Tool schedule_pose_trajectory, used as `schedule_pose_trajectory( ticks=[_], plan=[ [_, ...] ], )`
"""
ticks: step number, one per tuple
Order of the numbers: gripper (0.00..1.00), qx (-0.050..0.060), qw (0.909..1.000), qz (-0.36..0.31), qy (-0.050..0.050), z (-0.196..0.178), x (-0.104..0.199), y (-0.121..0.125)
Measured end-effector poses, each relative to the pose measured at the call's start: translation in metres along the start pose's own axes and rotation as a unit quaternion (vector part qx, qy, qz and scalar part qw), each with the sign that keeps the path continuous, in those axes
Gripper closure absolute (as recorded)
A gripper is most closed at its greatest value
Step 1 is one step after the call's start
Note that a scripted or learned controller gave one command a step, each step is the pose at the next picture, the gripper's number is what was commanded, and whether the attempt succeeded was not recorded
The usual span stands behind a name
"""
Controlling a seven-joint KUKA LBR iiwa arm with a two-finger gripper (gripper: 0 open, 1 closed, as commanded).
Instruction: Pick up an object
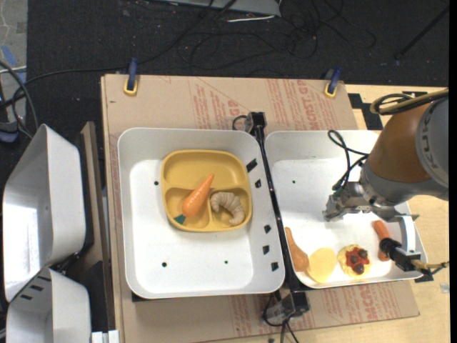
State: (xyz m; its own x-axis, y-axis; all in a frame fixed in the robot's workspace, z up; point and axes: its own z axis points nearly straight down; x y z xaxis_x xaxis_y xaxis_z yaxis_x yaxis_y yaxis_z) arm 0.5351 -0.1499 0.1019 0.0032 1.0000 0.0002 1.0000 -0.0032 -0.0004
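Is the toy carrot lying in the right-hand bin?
No, the carrot lies on the yellow divided plate in the left bin.

Small orange-red piece lying flat just right of and below my gripper, yellow disc and red-topped round below me, tan spoon lower left, all untouched
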Motion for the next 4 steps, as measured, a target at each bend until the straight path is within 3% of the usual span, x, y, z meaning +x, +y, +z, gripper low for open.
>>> schedule_pose_trajectory(
  ticks=[3,4],
  plan=[
    [1.00,-0.003,1.0000,-0.003,-0.001,-0.140,-0.007,-0.001],
    [1.00,0.001,1.0000,-0.006,0.001,-0.130,0.053,-0.011]
  ],
)
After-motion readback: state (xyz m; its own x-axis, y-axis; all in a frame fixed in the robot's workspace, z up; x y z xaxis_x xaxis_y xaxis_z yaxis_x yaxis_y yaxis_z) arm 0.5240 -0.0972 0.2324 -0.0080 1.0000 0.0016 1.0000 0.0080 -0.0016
